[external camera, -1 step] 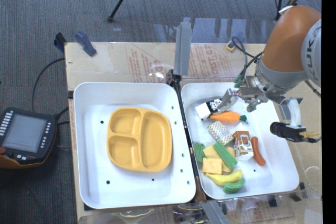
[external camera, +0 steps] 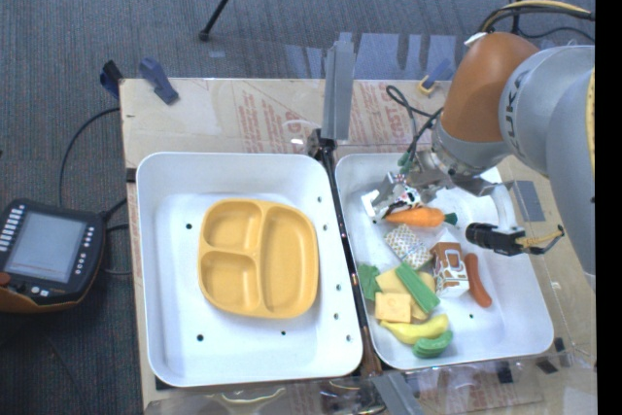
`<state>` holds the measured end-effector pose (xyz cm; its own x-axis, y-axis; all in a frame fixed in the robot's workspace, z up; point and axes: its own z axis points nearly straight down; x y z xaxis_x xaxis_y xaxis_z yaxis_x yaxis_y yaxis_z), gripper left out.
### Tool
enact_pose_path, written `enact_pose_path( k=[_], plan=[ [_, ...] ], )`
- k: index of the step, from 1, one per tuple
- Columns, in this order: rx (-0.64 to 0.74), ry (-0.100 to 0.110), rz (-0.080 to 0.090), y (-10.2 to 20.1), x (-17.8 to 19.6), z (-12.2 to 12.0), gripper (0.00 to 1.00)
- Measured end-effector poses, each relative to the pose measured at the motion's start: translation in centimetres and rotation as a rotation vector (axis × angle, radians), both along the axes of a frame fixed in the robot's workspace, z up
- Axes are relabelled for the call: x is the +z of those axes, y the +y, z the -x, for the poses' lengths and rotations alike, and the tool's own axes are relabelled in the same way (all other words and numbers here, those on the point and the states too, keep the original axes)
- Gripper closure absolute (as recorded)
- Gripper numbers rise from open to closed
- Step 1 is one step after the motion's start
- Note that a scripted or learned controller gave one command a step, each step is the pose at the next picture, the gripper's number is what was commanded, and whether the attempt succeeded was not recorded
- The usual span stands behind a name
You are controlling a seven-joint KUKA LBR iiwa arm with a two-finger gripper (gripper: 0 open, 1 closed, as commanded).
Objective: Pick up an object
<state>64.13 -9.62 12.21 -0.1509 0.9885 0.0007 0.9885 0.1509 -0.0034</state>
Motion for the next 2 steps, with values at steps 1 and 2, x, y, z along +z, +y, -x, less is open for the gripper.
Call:
enact_pose_path(
  k=[1, 2],
  plan=[
    [0.176, -0.004, 0.000, -5.7, 7.7, -0.3, 0.00],
    [0.345, 0.000, -0.003, -5.2, -3.8, -0.3, 0.00]
  ],
)
